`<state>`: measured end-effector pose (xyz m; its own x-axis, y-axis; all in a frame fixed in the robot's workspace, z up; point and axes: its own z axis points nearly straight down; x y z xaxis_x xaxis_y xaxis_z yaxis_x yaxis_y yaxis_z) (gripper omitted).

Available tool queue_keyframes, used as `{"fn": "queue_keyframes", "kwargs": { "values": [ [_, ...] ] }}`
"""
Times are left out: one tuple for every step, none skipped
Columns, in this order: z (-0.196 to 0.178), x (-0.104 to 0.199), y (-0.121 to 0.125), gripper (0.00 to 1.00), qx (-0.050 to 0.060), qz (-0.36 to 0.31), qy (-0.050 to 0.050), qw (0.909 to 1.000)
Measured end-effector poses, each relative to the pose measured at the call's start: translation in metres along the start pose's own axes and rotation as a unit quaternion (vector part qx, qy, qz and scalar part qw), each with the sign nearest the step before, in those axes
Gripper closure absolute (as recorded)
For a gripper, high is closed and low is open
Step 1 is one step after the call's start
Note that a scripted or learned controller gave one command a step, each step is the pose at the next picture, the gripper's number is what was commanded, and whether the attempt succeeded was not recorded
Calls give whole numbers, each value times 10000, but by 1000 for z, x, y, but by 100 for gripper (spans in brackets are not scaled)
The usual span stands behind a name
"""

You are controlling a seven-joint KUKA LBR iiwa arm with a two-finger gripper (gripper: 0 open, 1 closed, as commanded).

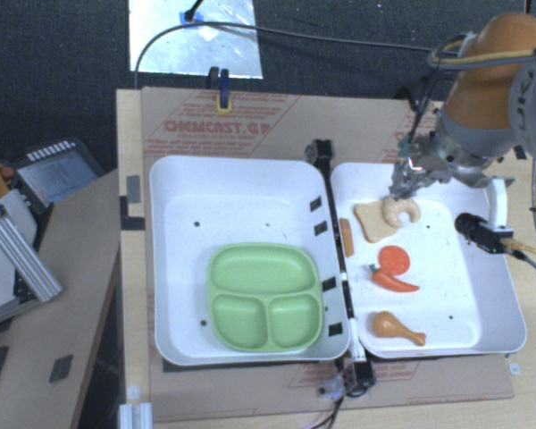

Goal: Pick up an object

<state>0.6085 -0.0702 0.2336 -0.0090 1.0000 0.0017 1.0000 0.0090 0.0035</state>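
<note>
We see the grey arm (505,79) reach in over the right bin (482,329), its gripper (404,189) low above a pale curled pastry (400,211) on a tan bread slice (370,220) near that bin's far wall; whether it is parted or closed we cannot tell. The left bin (174,204) bears a green divided plate (263,295). Smaller pieces lie nearer: red tomato (394,258), red pepper (395,281), drumstick (396,326). Brown cardboard (250,123) underlies both.

Two bins (174,186), one green tray (264,296)
</note>
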Motion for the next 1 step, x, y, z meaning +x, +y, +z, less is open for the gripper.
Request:
{"fn": "queue_keyframes", "kwargs": {
  "values": [
    [-9,52,-15,100,6,-4,1,10000]
  ]
}}
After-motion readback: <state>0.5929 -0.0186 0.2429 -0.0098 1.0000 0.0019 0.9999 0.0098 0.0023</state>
